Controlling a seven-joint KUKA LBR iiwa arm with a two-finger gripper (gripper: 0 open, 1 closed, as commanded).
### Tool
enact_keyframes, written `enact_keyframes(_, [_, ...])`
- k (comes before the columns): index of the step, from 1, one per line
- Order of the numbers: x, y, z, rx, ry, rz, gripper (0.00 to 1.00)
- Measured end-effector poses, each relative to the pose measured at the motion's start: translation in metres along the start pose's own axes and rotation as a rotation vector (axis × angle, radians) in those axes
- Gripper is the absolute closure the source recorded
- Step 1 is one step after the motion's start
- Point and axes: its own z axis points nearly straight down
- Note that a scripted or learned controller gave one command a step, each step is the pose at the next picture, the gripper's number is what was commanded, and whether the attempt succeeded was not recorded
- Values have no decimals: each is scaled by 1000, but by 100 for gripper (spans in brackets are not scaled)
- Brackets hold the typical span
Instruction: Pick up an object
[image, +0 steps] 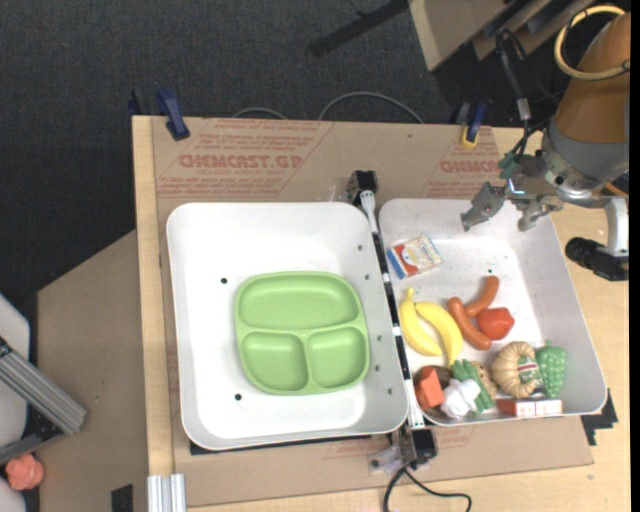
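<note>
Grey with an orange band, the arm (590, 90) is reaching in from the right of the camera view and hanging its jaws (508, 208) spread apart and holding nothing over the far edge of the right bin (580, 330). Below them, a yellow banana (428, 326) is lying curved beside two orange sausages (474, 310) and a red-and-white carton (415, 256), while a green divided tray (300, 333) is sitting in the left bin (200, 300) on the table (150, 180).

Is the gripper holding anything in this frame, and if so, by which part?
Nothing is held. The gripper hangs open over the far edge of the right bin, with no object between its fingers. The banana and sausages lie in the bin.
</note>
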Motion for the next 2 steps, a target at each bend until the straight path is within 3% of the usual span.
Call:
enact_keyframes(1, [-52,-33,112,12,2,6,0])
enact_keyframes(2, [-36,-58,137,7,4,1,0])
